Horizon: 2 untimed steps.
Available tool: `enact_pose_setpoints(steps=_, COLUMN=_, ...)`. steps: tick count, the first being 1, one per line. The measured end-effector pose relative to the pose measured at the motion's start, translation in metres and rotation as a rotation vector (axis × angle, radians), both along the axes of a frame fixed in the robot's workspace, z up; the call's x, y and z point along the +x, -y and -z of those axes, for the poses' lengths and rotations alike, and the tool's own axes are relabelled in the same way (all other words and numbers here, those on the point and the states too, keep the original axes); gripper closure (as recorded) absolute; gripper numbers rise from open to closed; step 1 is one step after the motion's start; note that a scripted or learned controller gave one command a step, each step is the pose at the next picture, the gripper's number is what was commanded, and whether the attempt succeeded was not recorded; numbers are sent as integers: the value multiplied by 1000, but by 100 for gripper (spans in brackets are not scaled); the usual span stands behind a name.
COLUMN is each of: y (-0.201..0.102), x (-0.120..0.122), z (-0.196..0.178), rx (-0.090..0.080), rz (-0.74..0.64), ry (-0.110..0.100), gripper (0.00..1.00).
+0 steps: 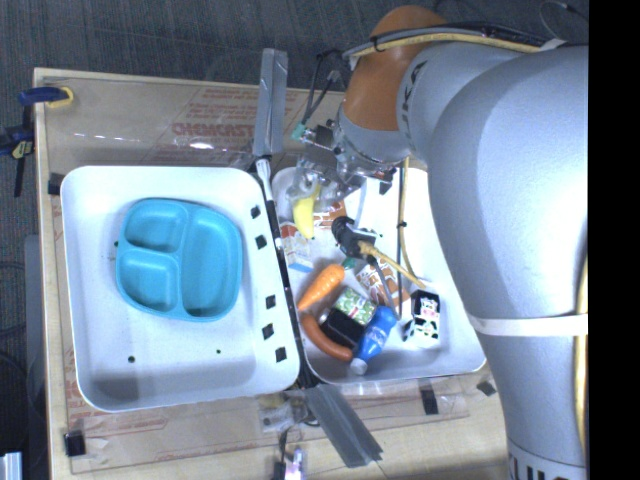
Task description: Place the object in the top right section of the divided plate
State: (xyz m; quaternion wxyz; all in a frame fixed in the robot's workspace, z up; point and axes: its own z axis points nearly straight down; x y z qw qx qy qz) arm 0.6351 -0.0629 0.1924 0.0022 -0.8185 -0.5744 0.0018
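A blue divided plate (180, 258) lies in the left white bin (90, 368), with nothing in its sections. My gripper (322, 180) is down at the far end of the right bin (455, 363), under the orange band of the wrist. A yellow banana-like object (303, 214) lies just below and left of it, close to the wall between the bins. I cannot tell whether the gripper touches it. The arm hides much of the right bin.
The right bin also holds an orange carrot (320, 285), a reddish sausage (326, 338), a blue bottle (375, 334), a green and black packet (351, 311) and a small cow-patterned carton (425, 317). A grey divider rail (270, 98) runs between the bins.
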Motion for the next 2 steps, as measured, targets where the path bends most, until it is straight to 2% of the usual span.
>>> enact_pose_setpoints(steps=1, y=-96, x=21, z=1, rx=0, rz=-134, ry=2, gripper=100)
enact_pose_setpoints(steps=2, y=-174, x=20, z=-17, rx=0, rz=-178, ry=1, gripper=100)
